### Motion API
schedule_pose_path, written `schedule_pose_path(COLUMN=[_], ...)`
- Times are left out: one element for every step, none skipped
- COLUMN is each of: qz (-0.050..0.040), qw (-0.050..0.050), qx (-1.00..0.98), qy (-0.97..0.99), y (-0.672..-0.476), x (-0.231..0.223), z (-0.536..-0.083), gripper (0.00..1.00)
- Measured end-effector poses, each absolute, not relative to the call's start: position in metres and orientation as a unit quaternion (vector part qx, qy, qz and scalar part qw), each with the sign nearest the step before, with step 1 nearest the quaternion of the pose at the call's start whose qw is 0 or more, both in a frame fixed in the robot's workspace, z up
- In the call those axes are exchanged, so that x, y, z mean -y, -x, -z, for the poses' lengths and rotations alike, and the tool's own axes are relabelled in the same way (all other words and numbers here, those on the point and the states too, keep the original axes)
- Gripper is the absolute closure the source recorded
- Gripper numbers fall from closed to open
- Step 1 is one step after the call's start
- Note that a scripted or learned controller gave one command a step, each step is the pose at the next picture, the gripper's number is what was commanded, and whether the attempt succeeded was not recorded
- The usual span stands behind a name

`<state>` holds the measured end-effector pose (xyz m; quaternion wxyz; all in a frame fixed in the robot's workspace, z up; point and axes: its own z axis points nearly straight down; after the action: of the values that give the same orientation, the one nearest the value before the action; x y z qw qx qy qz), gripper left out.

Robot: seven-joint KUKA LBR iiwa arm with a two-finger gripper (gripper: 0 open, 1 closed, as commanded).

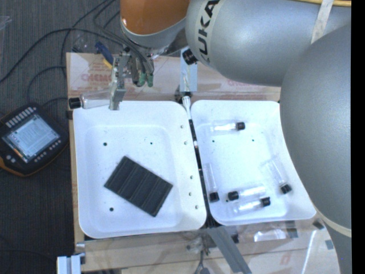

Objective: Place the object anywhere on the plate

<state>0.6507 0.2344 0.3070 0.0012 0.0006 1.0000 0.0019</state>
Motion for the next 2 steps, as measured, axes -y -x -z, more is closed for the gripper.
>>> schedule_pose_path(qz=[-0.0048, -0.0074], qw=[0.002, 0.002], qx=[-1.0, -1.0], qy=[0.0, -0.001], y=[-0.6509, -0.6513], x=[-0.2362, -0.2374], z=[-0.3165, -0.326], gripper=[1.0, 1.0])
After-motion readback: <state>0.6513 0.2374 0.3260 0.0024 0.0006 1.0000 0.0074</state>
